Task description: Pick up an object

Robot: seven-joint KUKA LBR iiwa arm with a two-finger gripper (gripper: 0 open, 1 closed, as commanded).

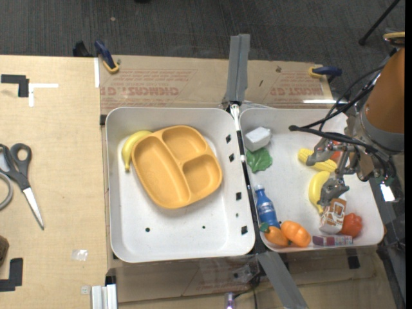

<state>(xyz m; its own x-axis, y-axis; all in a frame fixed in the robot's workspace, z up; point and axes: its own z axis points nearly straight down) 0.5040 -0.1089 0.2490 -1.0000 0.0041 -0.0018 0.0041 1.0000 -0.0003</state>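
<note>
Yellow was the colour I watched most, because the two-finger metal gripper hung in the right shallow white plastic bin, low over a yellow plastic banana. I judged this as the approach step, with nothing lifted yet. I could not tell from my screen whether the gripper was spread or pressed together. The banana lay just beside and partly under it, toward the left. A small printed carton and a red round toy fruit lay near, on the lower side. For the next move, I thought the arm needed to come down straight over one object and close without pushing the neighbours.
</note>
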